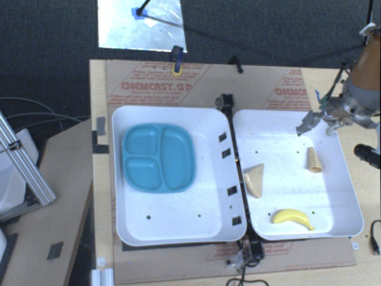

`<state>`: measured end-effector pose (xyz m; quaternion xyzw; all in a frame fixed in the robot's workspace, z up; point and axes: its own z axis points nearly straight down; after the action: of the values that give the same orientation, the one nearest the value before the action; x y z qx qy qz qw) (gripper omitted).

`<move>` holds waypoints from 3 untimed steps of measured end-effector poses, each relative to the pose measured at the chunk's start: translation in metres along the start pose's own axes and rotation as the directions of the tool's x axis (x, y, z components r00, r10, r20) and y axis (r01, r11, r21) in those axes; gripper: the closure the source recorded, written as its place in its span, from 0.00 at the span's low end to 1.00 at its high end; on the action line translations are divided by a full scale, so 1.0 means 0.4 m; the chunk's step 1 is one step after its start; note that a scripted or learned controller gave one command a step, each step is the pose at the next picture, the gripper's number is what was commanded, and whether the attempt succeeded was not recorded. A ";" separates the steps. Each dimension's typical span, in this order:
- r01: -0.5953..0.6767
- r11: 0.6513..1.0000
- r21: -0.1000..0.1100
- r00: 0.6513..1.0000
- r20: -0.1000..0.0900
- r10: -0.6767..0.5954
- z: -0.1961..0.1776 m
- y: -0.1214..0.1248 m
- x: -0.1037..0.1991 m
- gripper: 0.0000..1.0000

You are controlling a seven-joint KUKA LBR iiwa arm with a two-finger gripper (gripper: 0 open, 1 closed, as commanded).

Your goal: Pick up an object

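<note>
Bench board (156, 86) reads "CHEMCAST GP"; gripper (318, 126) empty.

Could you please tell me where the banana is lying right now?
The banana lies in the right bin, near its front edge, just below the tan wedge that sits by the divider.

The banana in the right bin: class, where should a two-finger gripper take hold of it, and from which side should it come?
Probably grip the banana across its thick middle, coming straight down from above. It lies flat on the right bin floor, curved, ends tapering, with bare floor either side for the fingers.
</note>
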<state>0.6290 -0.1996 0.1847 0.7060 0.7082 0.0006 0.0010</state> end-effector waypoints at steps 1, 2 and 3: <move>0.009 1.000 -0.020 1.000 0.003 -0.009 -0.374 0.090 0.170 0.00; 0.009 1.000 0.002 1.000 -0.004 -0.009 -0.262 0.095 0.369 0.00; 0.007 1.000 -0.013 1.000 -0.002 -0.007 -0.552 0.105 0.465 0.00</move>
<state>0.6698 -0.0135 0.4055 0.7036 0.7105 0.0058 0.0050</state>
